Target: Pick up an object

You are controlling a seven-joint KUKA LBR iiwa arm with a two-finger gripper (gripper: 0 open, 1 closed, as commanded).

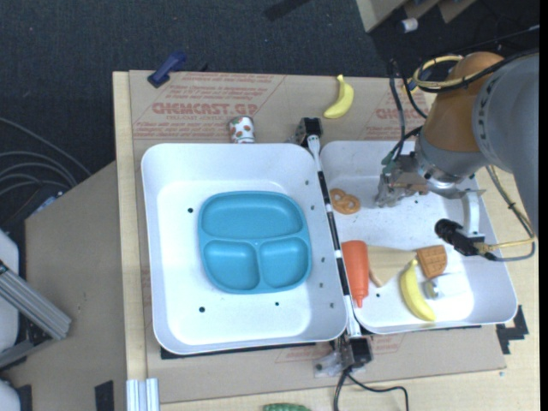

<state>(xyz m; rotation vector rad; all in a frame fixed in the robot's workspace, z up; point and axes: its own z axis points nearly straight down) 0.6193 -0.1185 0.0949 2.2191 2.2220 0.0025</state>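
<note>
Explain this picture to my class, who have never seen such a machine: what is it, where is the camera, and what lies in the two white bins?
The camera hangs above a bench and looks down at a slant. The grey arm with the orange band is a robot arm reaching in from the right. Its gripper hangs low over the right bin, near a pretzel. Nothing can be seen held in it. That bin also holds a carrot, a banana and a waffle. The left bin holds a blue divided plate. A second banana lies on the bench beyond the bins.
</note>
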